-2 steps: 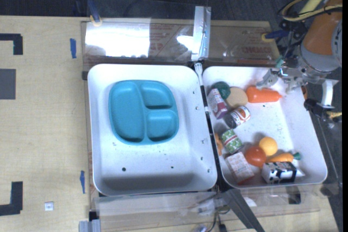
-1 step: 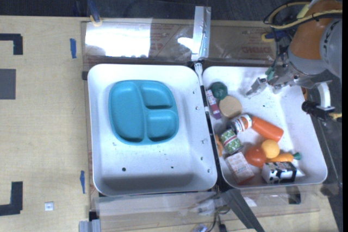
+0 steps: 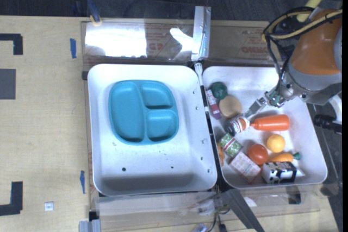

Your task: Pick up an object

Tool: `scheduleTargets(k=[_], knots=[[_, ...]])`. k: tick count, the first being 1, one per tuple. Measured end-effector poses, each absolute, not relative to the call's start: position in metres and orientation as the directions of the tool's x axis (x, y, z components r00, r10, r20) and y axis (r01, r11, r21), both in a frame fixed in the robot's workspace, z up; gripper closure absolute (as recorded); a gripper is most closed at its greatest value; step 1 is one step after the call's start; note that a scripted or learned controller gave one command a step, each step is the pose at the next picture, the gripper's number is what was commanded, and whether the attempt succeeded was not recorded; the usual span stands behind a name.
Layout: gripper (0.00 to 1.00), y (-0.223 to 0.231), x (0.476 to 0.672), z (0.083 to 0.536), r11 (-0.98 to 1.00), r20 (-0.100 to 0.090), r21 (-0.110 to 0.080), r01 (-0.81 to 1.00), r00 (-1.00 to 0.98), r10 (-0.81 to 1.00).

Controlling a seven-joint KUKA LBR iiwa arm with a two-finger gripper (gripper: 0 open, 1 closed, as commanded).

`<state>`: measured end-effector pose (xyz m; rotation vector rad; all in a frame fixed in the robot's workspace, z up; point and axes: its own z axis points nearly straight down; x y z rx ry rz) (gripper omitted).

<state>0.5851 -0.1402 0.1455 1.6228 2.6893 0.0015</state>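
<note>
Gripper [image 3: 260, 105]: fingers' state cannot be told, over right bin [image 3: 318, 171] near its back edge | target: orange bottle [image 3: 260, 124], mid-bin, lying flat; likely light, stiff, slick, rolls; grip across body | crowding: brown ball [image 3: 230, 106], tomato [image 3: 258, 154], yellow fruit [image 3: 276, 143] close by | left bin: blue tray [image 3: 143, 111].

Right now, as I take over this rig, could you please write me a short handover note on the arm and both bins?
Tool: low in the right bin, beside the orange bottle. Whether it grips anything cannot be told.
Right bin contents: orange bottle, dark green ball, tan round item, red tomato, yellow-orange fruit, black-and-white box, small packets near the left wall.
Left bin: holds a blue divided tray.
Done: arm has reached the object pile.
Left: secure one object and lift it clear.
</note>
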Motion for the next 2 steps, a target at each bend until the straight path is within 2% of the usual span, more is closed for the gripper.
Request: scheduleTargets(k=[1,2], knots=[[0.00,-0.188,0.553,0.087,0.515,-0.004,0.003,0.857,-0.515,0.857],[0.00,-0.173,0.617,0.086,0.634,-0.005,0.004,0.773,-0.634,0.773]])
